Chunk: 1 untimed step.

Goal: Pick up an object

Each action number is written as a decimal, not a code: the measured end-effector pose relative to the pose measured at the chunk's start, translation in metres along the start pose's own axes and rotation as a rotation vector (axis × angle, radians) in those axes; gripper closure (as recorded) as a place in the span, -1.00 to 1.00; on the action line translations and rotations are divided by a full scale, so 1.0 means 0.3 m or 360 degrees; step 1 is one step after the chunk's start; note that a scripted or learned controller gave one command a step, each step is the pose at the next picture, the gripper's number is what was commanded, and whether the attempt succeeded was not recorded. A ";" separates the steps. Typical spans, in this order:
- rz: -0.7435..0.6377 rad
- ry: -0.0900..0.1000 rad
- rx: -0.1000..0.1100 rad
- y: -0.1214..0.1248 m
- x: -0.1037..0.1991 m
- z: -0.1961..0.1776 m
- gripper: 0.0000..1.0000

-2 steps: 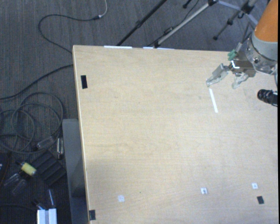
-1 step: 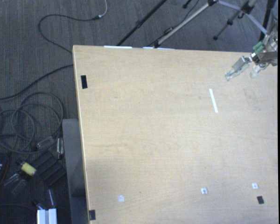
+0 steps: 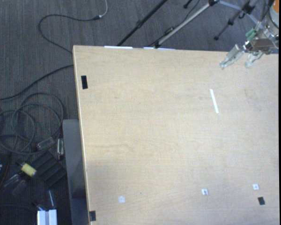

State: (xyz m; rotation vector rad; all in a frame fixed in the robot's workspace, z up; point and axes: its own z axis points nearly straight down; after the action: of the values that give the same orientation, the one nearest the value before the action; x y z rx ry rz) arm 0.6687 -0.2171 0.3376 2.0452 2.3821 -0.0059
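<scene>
Gripper [image 3: 238, 60] is hovering at the frame's upper right, fingers spread and grasping nothing. Approach is seemingly the step underway: the nearest candidate, a thin white strip [image 3: 214, 101], is lying flat below-left on the wooden board [image 3: 168, 139], calling for descent.

Thin white stick [image 3: 214, 101] lying flat on wooden surface, right of centre.

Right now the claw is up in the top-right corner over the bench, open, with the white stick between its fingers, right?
Not quite. The camera view shows the claw open at top right with nothing between its fingers. The white stick lies flat on the wooden bench, apart from it.
</scene>
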 end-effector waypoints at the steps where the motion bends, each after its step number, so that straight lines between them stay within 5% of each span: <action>1: -0.0175 0.0000 -0.0002 -0.155 0.000 -0.185 -1.00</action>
State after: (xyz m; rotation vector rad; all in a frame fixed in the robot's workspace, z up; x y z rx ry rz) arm 0.6228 -0.2240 0.3931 1.9108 2.4906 -0.0041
